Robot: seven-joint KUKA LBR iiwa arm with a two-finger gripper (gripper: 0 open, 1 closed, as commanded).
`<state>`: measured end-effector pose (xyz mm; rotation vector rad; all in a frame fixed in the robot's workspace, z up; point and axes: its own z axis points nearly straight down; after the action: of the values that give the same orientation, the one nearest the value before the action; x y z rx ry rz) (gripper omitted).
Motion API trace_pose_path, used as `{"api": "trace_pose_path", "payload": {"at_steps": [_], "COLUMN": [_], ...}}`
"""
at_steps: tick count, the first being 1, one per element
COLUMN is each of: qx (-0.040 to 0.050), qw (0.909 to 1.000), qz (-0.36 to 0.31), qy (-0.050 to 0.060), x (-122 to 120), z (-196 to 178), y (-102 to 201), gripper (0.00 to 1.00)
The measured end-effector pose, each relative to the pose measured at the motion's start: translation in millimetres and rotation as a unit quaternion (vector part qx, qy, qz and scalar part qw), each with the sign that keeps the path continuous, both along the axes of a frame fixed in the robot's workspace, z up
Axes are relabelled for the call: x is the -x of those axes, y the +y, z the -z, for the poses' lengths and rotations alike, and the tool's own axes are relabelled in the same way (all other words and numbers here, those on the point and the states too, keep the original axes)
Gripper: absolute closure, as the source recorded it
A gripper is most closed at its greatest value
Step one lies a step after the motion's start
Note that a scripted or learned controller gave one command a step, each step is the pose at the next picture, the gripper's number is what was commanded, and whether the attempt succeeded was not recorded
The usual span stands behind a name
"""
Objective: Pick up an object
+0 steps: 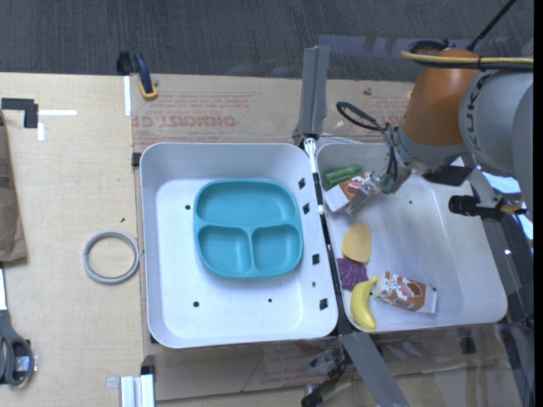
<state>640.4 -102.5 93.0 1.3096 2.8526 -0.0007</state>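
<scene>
Camera view showed the claw [373, 185] low in the far left corner of the right bin [458, 253], reached in under the orange-banded arm [441, 91]. Its tips sat right at a small carton [352, 192] with a green item [341, 175] just behind and to the left of it; whether the claw was released, clenched or grasping anything could not be told at this angle.

The other candidates lay nearer the viewer than the claw: a yellow chip-shaped piece [357, 242] just in front, a purple item [350, 271] and a banana [363, 303] farther forward along the divider, and a snack packet [405, 292] forward and to the right. A teal divided tray [249, 227] sat in the left bin [161, 253], well left of the claw.

The risk, as I judge it, lay in the crowding at that corner. The carton and green item touched or nearly touched beside the bin wall, so a closing grip might catch both, pinch only an edge, or push the carton against the wall and slip off on the lift.
</scene>
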Motion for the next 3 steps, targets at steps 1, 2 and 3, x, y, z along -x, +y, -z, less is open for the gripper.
{"api": "trace_pose_path", "payload": {"at_steps": [1,2,3], "qx": [0.0028,0.003,0.0032], "qw": [0.9968,0.9829,0.9952], "qz": [-0.08,-0.184,-0.098], "qy": [-0.001,-0.002,-0.003], "x": [-9,46,31], "z": [-1,-3,-3], "y": [0,3,2], "gripper": [0.0,0.0,0.0]}}
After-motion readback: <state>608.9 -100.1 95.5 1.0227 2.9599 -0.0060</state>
